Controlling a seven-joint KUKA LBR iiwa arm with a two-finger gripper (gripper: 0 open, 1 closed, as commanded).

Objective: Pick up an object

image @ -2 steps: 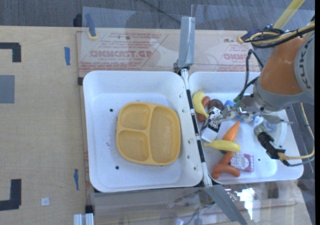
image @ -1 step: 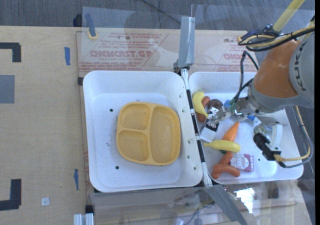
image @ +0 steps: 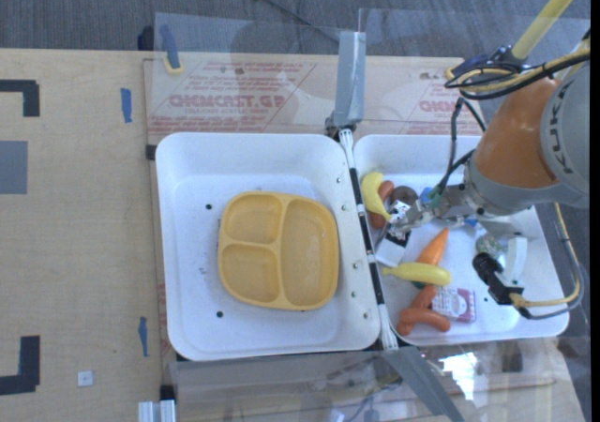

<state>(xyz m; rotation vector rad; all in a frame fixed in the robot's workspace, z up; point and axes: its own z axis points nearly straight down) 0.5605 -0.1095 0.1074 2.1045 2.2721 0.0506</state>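
The arm reaches in from the right over the right bin (image: 553, 317), its gripper (image: 401, 220) low near that bin's left wall. Whether the jaws are apart or together cannot be told from here. Just beside the gripper lie a banana (image: 374, 191) and a dark round thing (image: 405, 195). Below it a carrot (image: 431, 247) lies aslant, touching a second banana (image: 419, 272); a sausage (image: 422, 319) and a small red-and-white carton (image: 455, 304) sit near the front. The left bin (image: 187, 176) holds a yellow divided plate (image: 278, 249).
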